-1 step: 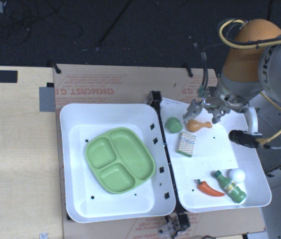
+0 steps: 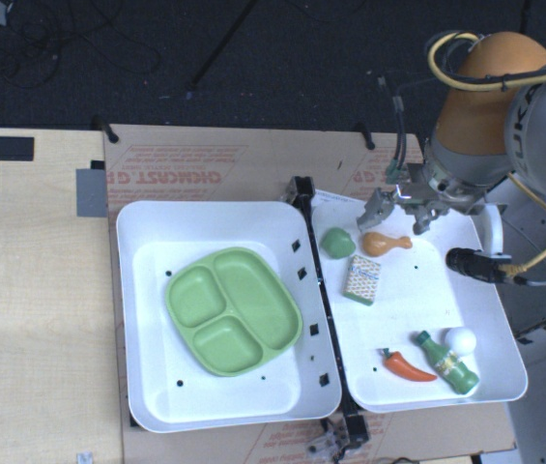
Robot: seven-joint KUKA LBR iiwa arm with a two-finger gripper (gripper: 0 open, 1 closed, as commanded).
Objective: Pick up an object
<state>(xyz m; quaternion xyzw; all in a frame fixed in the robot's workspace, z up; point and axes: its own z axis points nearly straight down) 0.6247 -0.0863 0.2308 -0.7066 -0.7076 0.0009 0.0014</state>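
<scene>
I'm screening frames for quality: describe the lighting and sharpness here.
Camera view: even, soft light on both white bins; green tray and small box reasonably sharp; gripper slightly soft; the floor beyond the bench is dark.

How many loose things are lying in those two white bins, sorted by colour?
Green: 3, the sectioned plastic plate, the small rounded green lump, the green bottle
Orange or red: 2, the orange drumstick-shaped toy, the red-orange chilli pepper
White: 1, the white ball
Patterned: 1, the small printed card box
Total: 7
</scene>
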